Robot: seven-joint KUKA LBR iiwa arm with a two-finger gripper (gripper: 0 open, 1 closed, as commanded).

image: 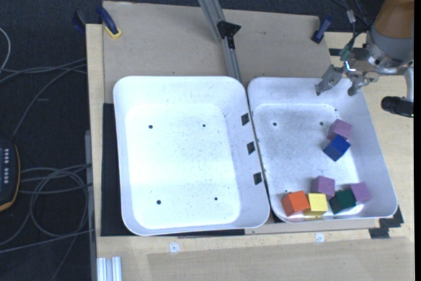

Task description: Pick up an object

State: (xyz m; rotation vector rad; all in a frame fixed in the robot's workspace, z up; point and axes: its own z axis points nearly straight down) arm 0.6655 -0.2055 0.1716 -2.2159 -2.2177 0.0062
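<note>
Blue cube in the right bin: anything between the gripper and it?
Nothing visible. The gripper hangs open over the right bin's far edge, and the bin floor between it and the blue cube is bare. A purple cube touches the blue one on its far side, which may crowd the fingers.

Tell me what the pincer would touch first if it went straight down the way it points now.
Probably the bare white floor of the right bin, near its far rim. The pincer hangs above that corner, away from the blocks; depth is hard to judge here.
</note>
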